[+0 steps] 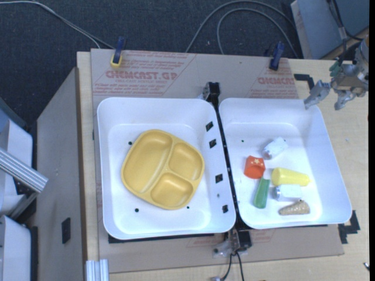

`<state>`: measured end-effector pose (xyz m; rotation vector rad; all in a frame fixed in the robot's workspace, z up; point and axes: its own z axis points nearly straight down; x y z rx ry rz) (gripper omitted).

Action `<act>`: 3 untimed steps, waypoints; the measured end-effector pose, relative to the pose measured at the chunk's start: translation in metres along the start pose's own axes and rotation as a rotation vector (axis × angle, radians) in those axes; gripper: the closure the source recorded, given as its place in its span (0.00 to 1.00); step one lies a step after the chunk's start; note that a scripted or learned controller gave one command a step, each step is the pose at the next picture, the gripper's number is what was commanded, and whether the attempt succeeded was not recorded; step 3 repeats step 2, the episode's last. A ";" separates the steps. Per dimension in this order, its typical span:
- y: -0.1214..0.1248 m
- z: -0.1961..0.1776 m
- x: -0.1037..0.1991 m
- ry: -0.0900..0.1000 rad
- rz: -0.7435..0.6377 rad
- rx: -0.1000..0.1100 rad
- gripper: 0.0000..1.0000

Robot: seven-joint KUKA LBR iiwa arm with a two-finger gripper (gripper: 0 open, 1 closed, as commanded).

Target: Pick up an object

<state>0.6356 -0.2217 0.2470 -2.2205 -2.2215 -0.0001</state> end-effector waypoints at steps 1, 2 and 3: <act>0.001 -0.012 0.000 -0.001 -0.001 -0.004 1.00; 0.021 -0.172 0.002 -0.008 -0.003 -0.022 1.00; 0.021 -0.172 0.002 -0.008 -0.003 -0.022 1.00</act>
